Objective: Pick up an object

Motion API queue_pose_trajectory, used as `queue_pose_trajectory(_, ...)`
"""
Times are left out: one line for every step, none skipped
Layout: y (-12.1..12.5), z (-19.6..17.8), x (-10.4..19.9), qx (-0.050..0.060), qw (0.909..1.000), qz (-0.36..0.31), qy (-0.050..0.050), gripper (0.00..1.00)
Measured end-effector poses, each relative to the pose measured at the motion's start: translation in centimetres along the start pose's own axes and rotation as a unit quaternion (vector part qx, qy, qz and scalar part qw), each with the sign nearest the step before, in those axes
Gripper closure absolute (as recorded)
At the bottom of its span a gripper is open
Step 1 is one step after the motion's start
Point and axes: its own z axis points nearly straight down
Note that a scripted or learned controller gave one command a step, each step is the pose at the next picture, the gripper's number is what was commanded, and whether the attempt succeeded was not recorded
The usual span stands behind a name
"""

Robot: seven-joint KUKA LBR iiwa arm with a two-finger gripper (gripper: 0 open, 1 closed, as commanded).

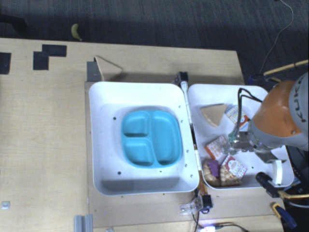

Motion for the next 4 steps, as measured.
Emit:
queue_pose_trajectory(0.0,0.0,0.0,0.000,1.0000,0.000,0.000,0.00)
queue_pose_trajectory(-0.7,1.6,2.4,0.009,1.0000,0.001,-0.001,0.00)
queue_pose_trajectory(-0.4,0.4,2.4,0.005,1.0000,0.000,-0.002,1.00)
queue_pose_trajectory(8.3,1.8,-4.6,0.009,1.0000,0.000,-0.001,1.00)
